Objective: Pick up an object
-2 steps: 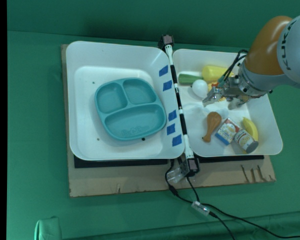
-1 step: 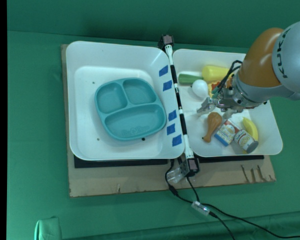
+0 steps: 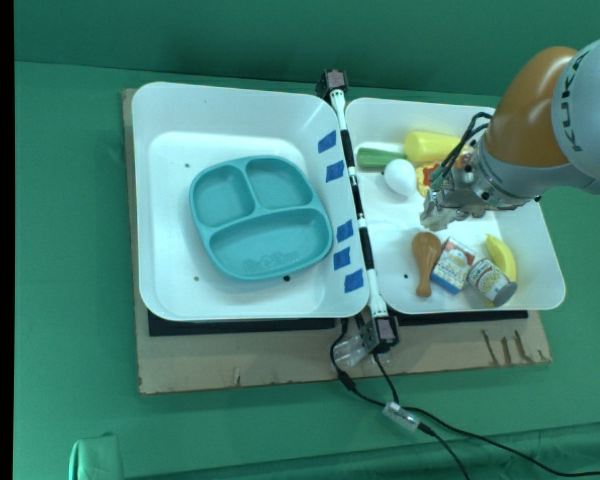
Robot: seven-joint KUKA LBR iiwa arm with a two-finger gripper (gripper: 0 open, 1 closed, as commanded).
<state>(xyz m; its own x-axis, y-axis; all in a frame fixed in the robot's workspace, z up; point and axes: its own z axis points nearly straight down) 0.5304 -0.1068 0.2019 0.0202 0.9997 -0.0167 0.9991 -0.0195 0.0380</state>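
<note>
While the end effector point(image 3: 438, 212) hovers, the drumstick point(image 3: 425, 260) lies near-vertical, bone downward.

Two bins point(image 3: 160, 108), one plate point(image 3: 261, 218)

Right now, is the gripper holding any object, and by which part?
It cannot be told. The gripper is low in the right bin, just above the toy drumstick, but nothing is visibly between its fingers.
</note>
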